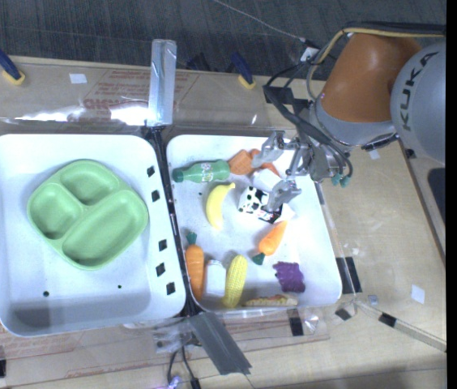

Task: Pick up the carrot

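Corn cob (pixel 235 280) lies at the right bin's (pixel 324 217) near wall. One carrot (pixel 194 261) rests at eight o'clock, another (pixel 271 239) just under the claw (pixel 284 191), which hovers, grip state unclear. Nothing lifted yet; descent, grasp and lift remain.

My desk (pixel 390 258) is pale wood, carrying two shallow white bins side by side: the left bin (pixel 18 298) beside the right bin (pixel 326 241), their inner walls touching
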Controlling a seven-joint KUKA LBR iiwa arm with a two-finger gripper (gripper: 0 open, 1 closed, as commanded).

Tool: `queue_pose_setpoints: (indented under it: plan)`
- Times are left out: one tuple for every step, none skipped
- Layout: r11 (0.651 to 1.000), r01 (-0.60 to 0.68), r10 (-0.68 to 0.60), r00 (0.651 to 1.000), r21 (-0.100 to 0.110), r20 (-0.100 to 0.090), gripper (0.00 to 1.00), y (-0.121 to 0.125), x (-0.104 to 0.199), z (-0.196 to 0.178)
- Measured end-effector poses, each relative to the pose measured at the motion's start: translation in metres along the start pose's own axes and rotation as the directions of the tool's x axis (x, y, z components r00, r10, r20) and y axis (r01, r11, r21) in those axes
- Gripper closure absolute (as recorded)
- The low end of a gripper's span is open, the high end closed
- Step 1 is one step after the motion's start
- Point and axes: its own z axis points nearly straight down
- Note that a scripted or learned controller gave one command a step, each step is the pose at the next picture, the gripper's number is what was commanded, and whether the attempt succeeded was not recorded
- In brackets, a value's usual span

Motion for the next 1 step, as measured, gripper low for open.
queue_pose_setpoints:
  plan:
    - [0.992,-0.127,0.127,0.992,-0.002,0.0,0.0,-0.0091,0.0405,0.1276]
